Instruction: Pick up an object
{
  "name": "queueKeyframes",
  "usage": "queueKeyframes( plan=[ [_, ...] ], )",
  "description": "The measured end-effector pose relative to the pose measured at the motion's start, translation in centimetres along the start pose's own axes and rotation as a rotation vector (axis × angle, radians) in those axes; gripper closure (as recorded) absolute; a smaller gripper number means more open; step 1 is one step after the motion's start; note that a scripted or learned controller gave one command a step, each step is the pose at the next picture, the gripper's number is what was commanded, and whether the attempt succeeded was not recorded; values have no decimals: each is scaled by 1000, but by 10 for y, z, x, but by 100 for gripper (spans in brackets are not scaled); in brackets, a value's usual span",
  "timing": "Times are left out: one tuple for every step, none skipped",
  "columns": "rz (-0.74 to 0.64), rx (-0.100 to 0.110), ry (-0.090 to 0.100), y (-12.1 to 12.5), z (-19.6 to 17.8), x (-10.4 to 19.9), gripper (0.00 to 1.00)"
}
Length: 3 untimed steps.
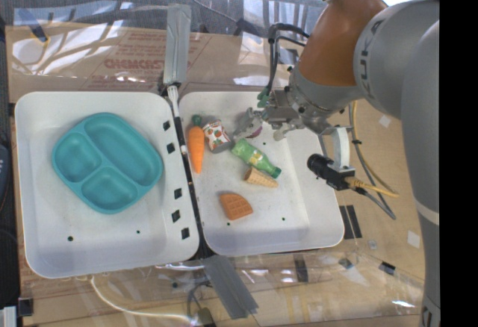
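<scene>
Hovering over the right bin [317, 225], the gripper [250, 124] hangs low above the toys at the bin's far side.

The grey arm [388, 57], with its orange band [336, 38], reaches in from the right, and its wrist sits over the far right part of that bin; whether the claw is apart or together cannot be told, as its tips blur into the clutter beneath. Just beside the gripper lie a small red-and-white carton [215, 134] and a green bottle [255, 157]; an orange carrot [196, 148] lies along the left wall, a tan wedge [260, 178] touches the bottle's lower end, and an orange slice [235, 207] lies apart, nearer the front. In the left bin [45, 243] rests a teal divided plate [107, 161].
</scene>
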<state>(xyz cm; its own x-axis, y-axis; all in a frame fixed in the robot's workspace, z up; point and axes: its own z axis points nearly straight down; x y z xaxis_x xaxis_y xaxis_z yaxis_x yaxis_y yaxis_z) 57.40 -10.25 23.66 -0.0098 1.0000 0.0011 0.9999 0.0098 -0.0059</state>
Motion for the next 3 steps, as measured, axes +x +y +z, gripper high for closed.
queueKeyframes(
  plan=[
    [-112,-21,-6,78,102,-33,0],
    [-116,-20,-6,79,92,-33,100],
    [-131,3,0,12,147,1,100]
  ],
)
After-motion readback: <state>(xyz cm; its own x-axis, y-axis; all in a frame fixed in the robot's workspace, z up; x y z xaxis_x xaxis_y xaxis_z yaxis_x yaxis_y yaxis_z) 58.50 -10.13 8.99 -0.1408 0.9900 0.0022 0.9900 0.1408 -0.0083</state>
